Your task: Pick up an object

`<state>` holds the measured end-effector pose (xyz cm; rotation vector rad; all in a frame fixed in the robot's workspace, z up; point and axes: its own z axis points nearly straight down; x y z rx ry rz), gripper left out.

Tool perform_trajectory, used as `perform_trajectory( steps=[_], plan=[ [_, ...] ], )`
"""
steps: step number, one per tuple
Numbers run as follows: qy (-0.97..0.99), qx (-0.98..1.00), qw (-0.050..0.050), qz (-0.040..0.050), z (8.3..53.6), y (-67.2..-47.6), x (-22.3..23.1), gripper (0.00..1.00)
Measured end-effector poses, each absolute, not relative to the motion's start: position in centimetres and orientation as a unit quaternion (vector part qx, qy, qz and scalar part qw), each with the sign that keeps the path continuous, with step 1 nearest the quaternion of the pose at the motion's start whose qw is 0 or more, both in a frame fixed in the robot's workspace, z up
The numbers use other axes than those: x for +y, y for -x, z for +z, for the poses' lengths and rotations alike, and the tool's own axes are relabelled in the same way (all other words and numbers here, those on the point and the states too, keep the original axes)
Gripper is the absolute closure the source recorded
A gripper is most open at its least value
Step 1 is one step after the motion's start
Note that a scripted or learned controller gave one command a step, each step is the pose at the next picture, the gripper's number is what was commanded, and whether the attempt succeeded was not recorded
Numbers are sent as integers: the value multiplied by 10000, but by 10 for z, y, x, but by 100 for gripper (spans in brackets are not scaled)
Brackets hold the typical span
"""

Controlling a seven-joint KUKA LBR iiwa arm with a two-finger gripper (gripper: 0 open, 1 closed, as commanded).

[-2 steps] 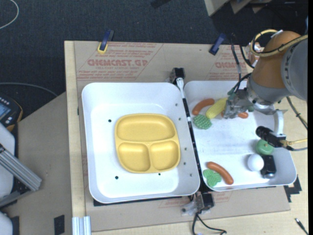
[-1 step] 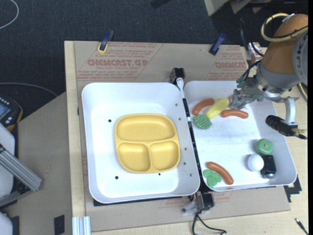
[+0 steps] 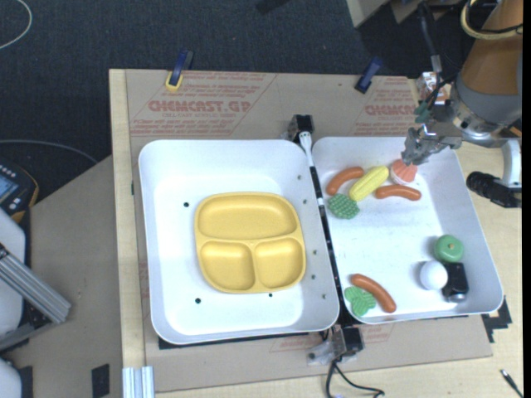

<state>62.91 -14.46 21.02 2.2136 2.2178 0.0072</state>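
Over the far left part of the right bin (image 3: 477,222), the gripper (image 3: 415,152) hangs low, its tip just above a small pinkish-orange object (image 3: 404,171) lying on the bin floor. Finger spacing: cannot tell, the tip is too small and blurred; nothing visibly between the fingers. Orange band of the arm (image 3: 491,60) sits at the far right.

Right bin contents, far cluster: corn cob (image 3: 368,183) lying diagonally, an orange sausage (image 3: 343,178) touching its left side, another sausage (image 3: 397,193) just right of the cob and near the pinkish object, a green leafy piece (image 3: 343,206) at the cob's near-left end.

Near left corner: a third sausage (image 3: 374,292) beside a green leafy piece (image 3: 359,301).

Near right: green round item (image 3: 449,247), white ball (image 3: 432,275) and a black object (image 3: 455,281), close together.

Left bin (image 3: 158,222): a yellow three-compartment tray (image 3: 249,241), roughly centred.
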Motion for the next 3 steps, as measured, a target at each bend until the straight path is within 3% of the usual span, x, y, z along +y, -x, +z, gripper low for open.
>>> perform_trajectory(
  steps=[1,3],
  plan=[
    [-7065,7077,24,11,226,-630,-145,100],
    [-7060,7082,-23,-8,235,-580,-52,100]
  ],
)
